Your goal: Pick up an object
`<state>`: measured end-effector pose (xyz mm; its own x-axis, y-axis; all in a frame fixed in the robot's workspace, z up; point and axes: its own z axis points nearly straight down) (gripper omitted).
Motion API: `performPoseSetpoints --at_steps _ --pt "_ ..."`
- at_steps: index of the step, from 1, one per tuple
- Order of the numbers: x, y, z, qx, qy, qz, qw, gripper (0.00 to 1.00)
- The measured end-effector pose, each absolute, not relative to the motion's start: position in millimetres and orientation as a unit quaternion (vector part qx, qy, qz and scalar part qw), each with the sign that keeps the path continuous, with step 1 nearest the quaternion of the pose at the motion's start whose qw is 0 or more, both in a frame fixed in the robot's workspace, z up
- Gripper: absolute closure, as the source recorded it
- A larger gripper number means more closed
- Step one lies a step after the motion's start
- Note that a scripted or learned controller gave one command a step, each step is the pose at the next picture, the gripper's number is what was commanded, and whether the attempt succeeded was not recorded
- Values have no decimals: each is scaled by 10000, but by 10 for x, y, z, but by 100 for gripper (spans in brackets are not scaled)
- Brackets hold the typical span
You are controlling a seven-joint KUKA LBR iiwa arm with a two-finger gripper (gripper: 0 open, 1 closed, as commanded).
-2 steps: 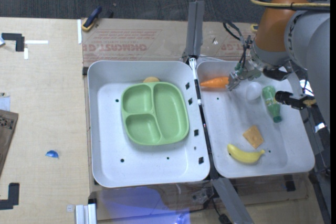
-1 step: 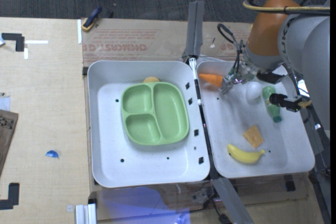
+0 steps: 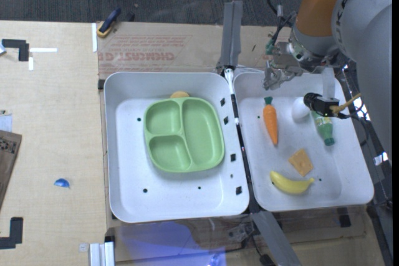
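At upper left of right bin [image 3: 344, 162], gripper [image 3: 274, 80] hovers, opening too blurred to tell; toy carrot [image 3: 270, 123] lies just below it in frame, long axis near vertical, green top toward gripper

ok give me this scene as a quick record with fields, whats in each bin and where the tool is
left bin: green divided plate, with a small yellow thing peeking out past its far edge
right bin: carrot, banana, tan square piece, green bottle, small white item
tool: over the right bin's far left corner, just beyond the carrot's leafy end
held: nothing visibly in the tool
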<state>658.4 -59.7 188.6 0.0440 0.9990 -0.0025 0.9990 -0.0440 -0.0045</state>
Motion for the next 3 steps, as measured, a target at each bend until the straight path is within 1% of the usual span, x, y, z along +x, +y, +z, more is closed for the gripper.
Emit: performPoseSetpoints --at_steps 1,2,3 --pt "6582 -596 1883 -7225 -6913 27 10 0" --pt "6197 -1069 896 -6599 -7514 11 10 0" --pt "6191 -1086 948 -6615 -7499 27 31 100"
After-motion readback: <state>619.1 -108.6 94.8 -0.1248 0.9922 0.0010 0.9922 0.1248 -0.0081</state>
